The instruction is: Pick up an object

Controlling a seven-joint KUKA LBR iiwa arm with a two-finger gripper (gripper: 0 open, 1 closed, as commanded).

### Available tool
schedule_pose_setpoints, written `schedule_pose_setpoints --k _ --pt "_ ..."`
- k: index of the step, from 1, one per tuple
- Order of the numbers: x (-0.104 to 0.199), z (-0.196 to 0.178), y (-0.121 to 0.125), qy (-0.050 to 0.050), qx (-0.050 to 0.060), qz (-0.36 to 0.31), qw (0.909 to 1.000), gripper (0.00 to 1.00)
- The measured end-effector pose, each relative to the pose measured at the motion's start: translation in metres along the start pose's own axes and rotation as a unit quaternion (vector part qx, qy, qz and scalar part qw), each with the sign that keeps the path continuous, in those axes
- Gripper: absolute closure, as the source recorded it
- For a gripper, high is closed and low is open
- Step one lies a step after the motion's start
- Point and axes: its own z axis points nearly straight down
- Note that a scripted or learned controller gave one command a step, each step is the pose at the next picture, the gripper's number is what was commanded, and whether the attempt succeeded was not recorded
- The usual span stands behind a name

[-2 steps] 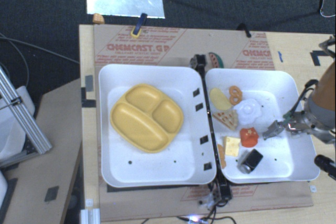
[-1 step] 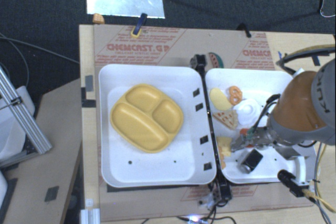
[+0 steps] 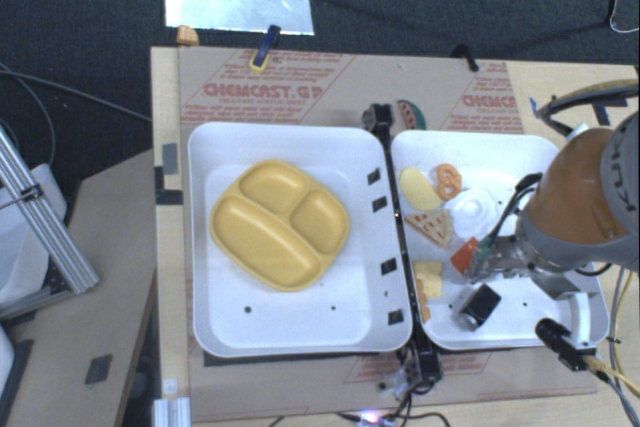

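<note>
Camera view: tool (image 3: 478, 260) over small red block (image 3: 462, 257); its state cannot be told. Crowding white cup (image 3: 470, 211) risks misgrasp.

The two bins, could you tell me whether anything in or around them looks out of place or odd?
Mostly tidy. The yellow divided tray lies skewed in the left bin. The toy foods crowd the right bin's left side. A small green and red item sits outside, behind the bins.

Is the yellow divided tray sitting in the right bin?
No, the yellow divided tray lies in the left bin, while the right bin holds small toy foods.
</note>
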Motion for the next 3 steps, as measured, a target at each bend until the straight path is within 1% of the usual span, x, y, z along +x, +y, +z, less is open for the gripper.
schedule_pose_setpoints --k 1,2,3 --pt "0.070 -0.095 0.020 0.001 -0.004 -0.005 1.0000 1.00" --pt "0.065 -0.090 0.017 0.000 0.001 0.000 1.0000 0.00" --pt "0.019 -0.005 -0.003 0.000 0.004 0.003 1.0000 0.00"
